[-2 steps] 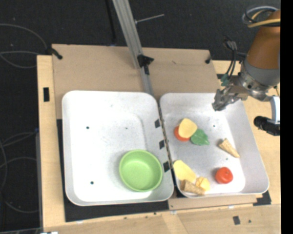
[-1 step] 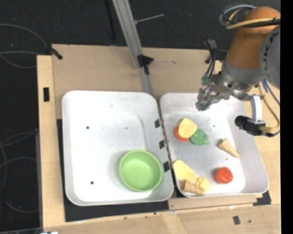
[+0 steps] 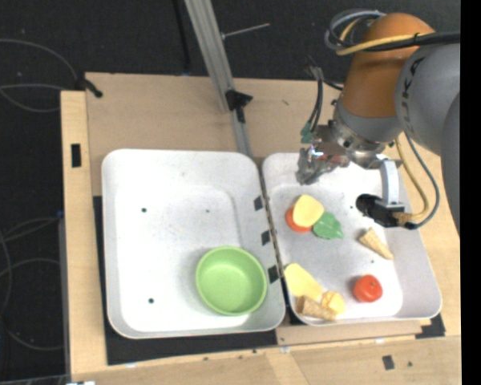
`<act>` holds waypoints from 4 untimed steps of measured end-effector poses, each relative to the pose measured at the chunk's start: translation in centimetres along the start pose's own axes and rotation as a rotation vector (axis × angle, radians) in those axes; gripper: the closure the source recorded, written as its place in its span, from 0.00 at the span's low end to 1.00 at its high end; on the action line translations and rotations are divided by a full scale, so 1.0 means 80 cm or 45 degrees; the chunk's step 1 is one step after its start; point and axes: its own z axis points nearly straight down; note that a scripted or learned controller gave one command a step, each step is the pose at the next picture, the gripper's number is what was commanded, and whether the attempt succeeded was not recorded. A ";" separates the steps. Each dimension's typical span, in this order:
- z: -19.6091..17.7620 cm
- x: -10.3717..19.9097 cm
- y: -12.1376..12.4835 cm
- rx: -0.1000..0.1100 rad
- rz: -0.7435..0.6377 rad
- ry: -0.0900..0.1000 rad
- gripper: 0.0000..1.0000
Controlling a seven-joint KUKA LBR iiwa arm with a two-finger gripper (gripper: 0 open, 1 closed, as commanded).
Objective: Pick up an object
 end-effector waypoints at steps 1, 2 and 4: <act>-0.010 0.059 -0.025 0.000 -0.001 0.002 1.00; -0.016 0.124 -0.049 0.001 -0.002 0.002 1.00; -0.011 0.176 -0.064 0.001 0.004 0.002 0.00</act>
